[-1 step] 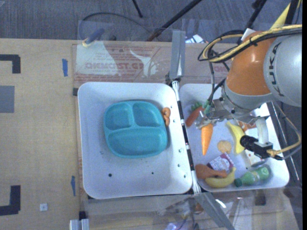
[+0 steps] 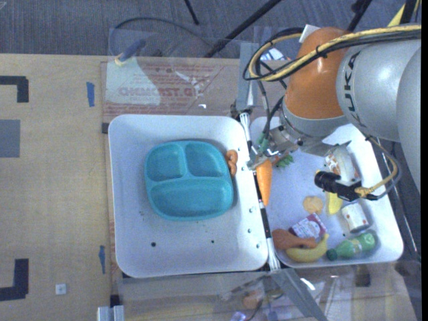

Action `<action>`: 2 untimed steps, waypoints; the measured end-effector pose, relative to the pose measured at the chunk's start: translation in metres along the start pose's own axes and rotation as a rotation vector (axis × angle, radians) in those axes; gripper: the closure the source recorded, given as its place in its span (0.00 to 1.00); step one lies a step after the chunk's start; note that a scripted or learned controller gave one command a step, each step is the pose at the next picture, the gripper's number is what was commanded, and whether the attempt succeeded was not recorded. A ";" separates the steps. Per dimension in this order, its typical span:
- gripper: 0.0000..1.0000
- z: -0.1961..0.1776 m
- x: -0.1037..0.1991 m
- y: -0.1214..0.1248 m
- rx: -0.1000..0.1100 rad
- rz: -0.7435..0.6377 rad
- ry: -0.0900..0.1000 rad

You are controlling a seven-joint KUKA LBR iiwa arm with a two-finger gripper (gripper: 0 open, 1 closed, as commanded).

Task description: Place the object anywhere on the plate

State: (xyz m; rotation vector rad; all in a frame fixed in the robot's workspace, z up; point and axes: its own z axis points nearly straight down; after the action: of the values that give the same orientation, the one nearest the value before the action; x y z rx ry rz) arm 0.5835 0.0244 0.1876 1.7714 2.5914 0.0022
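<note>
i am seeing the pincer (image 2: 265, 154) hanging over the carrot (image 2: 264, 181), beside the blue plate (image 2: 189, 180); i cannot tell its grip.

Grey arm (image 2: 384, 89) with black "KU" lettering, an orange band (image 2: 321, 79) above the wrist, yellow and black cables (image 2: 314, 49) looping over it.

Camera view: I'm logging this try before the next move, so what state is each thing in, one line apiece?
Blue plate: flat in the left bin, three compartments, nothing on it.
Carrot: at the right bin's left edge, under the gripper; grasp unclear.
Small orange piece: in the left bin, beside the plate's right rim.
Banana: lying in the right bin.
Green bottle: on its side.
</note>
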 end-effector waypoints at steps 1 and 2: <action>0.00 0.000 0.000 0.000 0.000 0.000 0.000; 1.00 -0.010 0.000 0.001 -0.004 0.000 -0.002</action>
State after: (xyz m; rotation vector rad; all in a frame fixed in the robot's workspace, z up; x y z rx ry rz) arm 0.5846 0.0243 0.1980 1.7692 2.5885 0.0054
